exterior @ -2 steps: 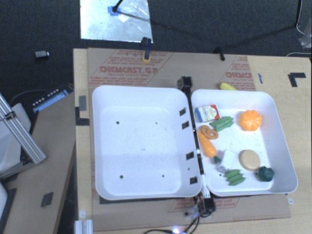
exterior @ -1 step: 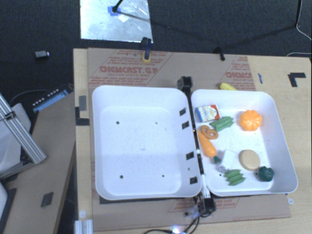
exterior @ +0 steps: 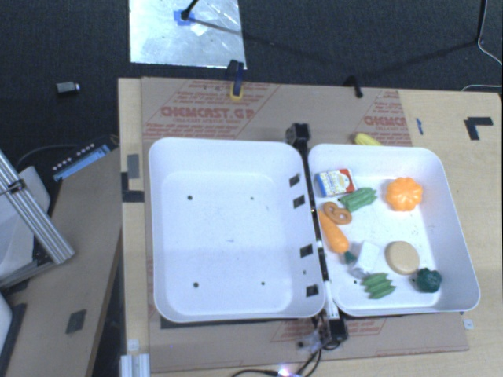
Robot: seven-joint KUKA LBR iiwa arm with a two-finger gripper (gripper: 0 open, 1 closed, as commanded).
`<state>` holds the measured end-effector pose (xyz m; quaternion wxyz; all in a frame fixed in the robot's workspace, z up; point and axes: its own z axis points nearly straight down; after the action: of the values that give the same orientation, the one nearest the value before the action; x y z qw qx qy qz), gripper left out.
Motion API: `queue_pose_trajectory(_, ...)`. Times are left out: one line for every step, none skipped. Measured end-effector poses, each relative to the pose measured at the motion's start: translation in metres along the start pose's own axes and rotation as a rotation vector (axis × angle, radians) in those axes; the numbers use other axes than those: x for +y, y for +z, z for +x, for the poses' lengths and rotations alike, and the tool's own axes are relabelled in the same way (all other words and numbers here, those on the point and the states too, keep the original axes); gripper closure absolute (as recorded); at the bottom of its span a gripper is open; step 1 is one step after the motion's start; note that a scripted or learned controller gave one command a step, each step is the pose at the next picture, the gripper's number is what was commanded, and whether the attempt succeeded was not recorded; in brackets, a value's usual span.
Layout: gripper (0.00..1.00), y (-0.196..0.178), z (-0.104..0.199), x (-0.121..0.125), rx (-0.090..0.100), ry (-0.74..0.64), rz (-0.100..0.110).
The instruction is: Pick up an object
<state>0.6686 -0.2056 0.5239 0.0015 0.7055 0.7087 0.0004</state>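
Objects to choose from all lie in the right bin [exterior: 454,210], the bin on the side from which the arm reaches in, so any of them is a short reach for the gripper and none calls for crossing to the left bin [exterior: 228,234]. Whether the gripper is spread or pressed together cannot be told from this view.

Nearest that entry side sit the orange gourd [exterior: 404,193], the beige bun [exterior: 402,258] and the dark green floret [exterior: 427,280], each standing apart from its neighbours, with bare bin floor around the gourd. Farther from the arm, against the wall the bins share, the things crowd together. The carrot [exterior: 333,234] lies with its long axis roughly along that wall, and the brown pretzel [exterior: 336,213] touches its upper end. The small carton [exterior: 335,182] is just beyond, with a green pod [exterior: 359,199] beside it. A white block [exterior: 368,254] and a cluster of green pods [exterior: 379,286] lie between the carrot and the bun.

In my judgement the gourd is the easier target: it is round, isolated and close to the arm's side. The carrot would need the gripper closing across its short width, hard by the wall. A yellow piece [exterior: 366,140] rests on the worktop [exterior: 259,104] outside the bins.
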Motion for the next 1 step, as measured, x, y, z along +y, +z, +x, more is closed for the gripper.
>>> queue_pose_trajectory(1.0, 0.0665, 0.0375, 0.0002, 0.003, -0.002, 0.006)
